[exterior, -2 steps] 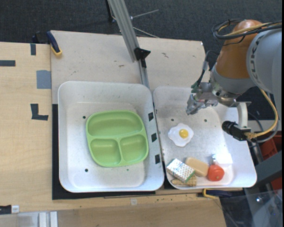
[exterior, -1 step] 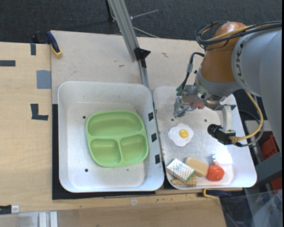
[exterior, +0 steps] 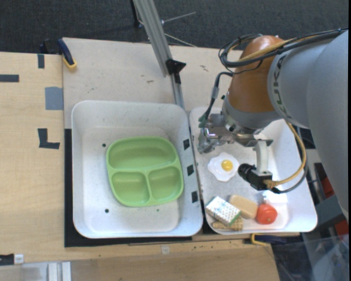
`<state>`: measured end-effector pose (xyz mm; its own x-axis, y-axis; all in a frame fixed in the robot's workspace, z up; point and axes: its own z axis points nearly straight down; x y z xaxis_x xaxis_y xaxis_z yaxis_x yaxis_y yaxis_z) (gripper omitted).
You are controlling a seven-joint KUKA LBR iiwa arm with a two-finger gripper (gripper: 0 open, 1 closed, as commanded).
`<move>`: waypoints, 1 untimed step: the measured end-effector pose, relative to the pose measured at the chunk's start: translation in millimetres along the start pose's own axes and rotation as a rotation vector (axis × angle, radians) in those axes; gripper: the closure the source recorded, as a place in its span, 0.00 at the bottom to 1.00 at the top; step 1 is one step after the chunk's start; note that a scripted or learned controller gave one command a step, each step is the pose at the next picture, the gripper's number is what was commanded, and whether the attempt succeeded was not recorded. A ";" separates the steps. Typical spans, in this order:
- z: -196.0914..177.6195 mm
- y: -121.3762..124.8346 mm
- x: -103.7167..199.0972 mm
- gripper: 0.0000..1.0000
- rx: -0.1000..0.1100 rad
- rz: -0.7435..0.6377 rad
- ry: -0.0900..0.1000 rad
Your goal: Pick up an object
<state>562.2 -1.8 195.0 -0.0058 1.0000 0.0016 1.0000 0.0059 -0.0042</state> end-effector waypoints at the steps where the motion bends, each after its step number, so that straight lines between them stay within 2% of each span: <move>1: -2.2 -9.5 43.5 1.00 -0.001 -0.001 0.000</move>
<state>552.5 41.6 197.4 -0.0069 1.0000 0.0014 1.0000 0.0069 -0.0036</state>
